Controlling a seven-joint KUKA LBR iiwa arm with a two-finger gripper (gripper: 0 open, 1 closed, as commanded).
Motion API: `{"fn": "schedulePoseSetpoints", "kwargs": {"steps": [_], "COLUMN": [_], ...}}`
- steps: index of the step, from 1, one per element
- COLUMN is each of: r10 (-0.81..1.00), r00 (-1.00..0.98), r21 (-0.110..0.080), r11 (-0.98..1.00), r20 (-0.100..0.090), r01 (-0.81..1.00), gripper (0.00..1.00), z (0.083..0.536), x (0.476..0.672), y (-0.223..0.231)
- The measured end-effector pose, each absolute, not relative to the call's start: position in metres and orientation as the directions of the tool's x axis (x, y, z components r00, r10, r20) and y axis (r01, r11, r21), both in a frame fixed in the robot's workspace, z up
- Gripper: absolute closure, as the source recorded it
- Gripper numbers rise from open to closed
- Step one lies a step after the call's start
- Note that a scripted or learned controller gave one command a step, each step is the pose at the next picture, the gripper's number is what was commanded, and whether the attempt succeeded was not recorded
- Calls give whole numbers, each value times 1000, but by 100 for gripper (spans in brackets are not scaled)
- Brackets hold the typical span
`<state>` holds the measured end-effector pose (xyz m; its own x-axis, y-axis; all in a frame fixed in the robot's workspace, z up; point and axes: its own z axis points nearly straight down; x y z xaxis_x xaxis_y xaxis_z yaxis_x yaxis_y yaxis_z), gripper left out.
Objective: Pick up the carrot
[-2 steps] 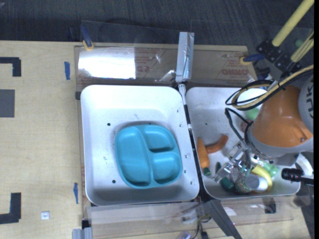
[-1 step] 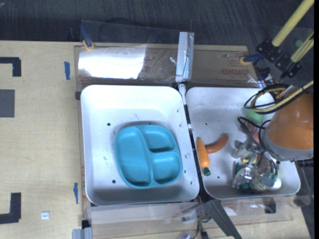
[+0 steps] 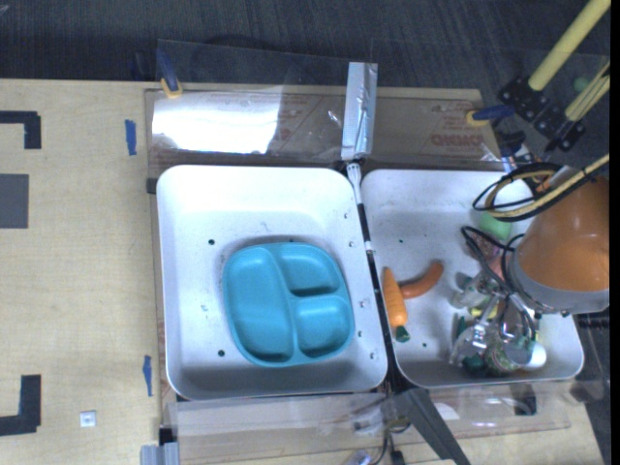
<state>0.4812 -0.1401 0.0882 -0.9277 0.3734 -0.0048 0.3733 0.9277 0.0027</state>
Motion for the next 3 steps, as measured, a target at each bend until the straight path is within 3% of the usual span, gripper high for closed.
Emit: {"fn": "schedulePoseSetpoints", "kwargs": {"steps": [1,2,3], "r10": [989,886,793], "r00": [-148,-463,-610], "r21": [8,3,2], "r11": [148,463,610], "r20": [-4,-1,-3], "r01": [989,886,793], "gripper": [0,0,0], "z": [87,210,184], "x": [488,481,520], "y": [-111,-47,-62]}}
